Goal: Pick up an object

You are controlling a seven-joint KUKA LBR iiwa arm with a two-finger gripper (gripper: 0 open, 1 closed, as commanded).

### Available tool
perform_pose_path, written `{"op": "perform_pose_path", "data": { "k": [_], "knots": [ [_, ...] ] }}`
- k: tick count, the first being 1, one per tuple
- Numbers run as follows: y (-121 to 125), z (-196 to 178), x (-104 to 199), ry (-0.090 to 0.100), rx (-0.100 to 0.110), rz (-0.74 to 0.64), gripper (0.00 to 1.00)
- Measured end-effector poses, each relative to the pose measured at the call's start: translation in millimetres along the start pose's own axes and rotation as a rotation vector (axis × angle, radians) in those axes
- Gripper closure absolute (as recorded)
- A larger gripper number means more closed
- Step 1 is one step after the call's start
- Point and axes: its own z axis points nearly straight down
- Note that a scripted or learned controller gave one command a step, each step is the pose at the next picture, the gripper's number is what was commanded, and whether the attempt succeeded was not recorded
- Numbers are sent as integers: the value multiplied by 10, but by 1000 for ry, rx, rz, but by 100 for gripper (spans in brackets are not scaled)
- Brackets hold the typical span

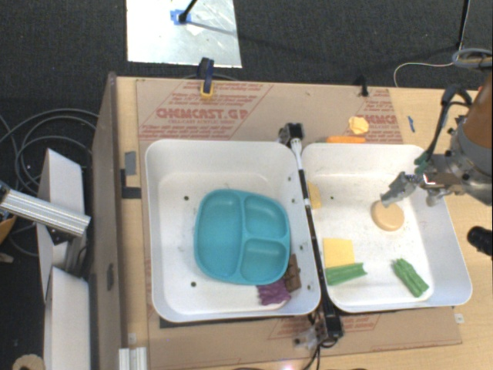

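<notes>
Tool [394, 193] hanging right over a smooth tan disc [388, 217] near the right bin's [447, 245] right wall; can't tell its state, too blurry. Glossy teal sectioned plate [241, 236] in the left bin [173, 206], half hiding something purple [272, 293] at the front edge.

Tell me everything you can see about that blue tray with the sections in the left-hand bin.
The turquoise plastic-looking divided plate lies flat on the floor of the left shallow white bin, turned a little askew. It is a rounded rectangle with a raised rim and three compartments: one long section along its left side and two smaller ones on the right. All three look bare. Near its lower right corner sit a small purple piece and a brown piece; the brown one seems to touch the rim.
</notes>
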Motion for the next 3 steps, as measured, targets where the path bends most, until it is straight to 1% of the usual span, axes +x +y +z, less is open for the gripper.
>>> {"op": "perform_pose_path", "data": {
  "k": [1,2,3],
  "knots": [
    [506,687,-532,-2,1,4,0],
    [587,2064,-656,0,4,3,0],
    [-50,2001,-902,0,6,7,0]
  ]
}}
